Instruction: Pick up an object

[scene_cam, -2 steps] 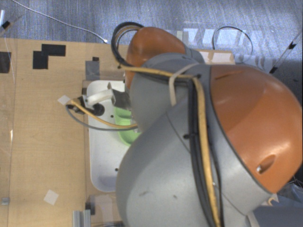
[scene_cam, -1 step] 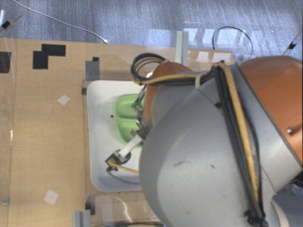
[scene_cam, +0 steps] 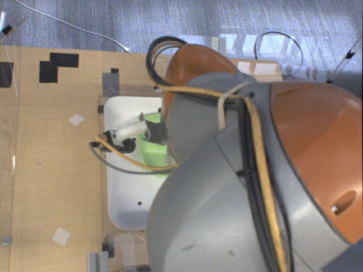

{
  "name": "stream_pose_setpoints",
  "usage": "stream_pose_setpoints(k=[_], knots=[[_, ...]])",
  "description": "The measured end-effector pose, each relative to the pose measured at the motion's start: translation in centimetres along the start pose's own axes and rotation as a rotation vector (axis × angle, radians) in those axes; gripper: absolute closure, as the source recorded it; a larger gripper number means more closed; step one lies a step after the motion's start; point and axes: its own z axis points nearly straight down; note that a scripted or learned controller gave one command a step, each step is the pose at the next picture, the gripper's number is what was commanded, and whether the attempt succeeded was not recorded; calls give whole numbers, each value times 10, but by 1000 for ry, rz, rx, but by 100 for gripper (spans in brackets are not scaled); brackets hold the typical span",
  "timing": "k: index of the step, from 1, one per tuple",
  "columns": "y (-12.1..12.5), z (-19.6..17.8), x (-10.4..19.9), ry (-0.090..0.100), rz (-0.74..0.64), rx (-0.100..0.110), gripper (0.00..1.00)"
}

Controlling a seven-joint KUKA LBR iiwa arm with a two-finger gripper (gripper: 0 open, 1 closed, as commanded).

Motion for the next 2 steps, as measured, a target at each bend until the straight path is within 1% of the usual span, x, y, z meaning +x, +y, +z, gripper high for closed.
stream_pose_setpoints(k=[1, 2], knots=[[-16, 8, -33, -4, 42, -1, 100], [-15, -3, -32, -1, 42, 1, 100]])
